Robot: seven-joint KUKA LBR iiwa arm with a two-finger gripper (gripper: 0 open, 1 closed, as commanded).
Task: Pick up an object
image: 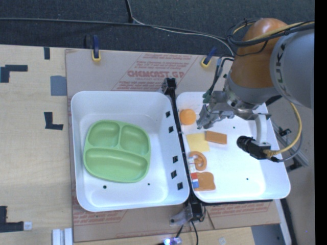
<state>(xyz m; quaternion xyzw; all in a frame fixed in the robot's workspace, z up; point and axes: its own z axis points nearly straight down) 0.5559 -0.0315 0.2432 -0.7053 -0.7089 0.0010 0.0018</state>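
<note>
Gripper point(205, 120) hangs over right bin point(276, 185), just above the yellow square point(197, 142); can't tell its state. Nearest: toast piece point(205, 181), then pretzel point(199, 161), orange block point(216, 137), orange ball point(188, 116). Left bin point(82, 106) has green tray point(117, 150).

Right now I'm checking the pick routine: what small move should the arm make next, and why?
Probably a short descent. The pincer hangs in the right white bin, between the round orange ball and the flat orange-brown rectangular block, with nothing seen between its fingers.
</note>
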